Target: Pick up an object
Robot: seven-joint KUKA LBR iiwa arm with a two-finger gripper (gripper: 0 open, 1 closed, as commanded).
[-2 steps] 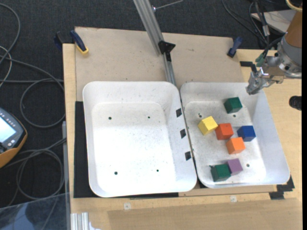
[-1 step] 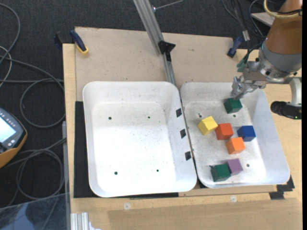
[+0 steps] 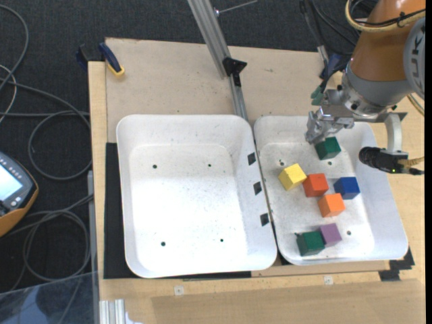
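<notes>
My gripper (image 3: 316, 133) hangs over the far part of the right bin (image 3: 382, 238). A dark green block (image 3: 329, 148) lies just beside it, toward the lower right, and I cannot make out whether they touch. Further forward in the same bin lie a yellow block (image 3: 293, 175), a red block (image 3: 315, 184), a blue block (image 3: 347, 187) and an orange block (image 3: 331, 204). Near the front rim, a purple block (image 3: 331, 233) rests against a second green block (image 3: 310, 242).
The left bin (image 3: 127, 181) sits beside the right one, with a raised divider edge (image 3: 258, 181) between them. A slanted metal pole (image 3: 214, 32) stands behind the bins. Cables and a handheld device (image 3: 13, 187) lie on the floor at left.
</notes>
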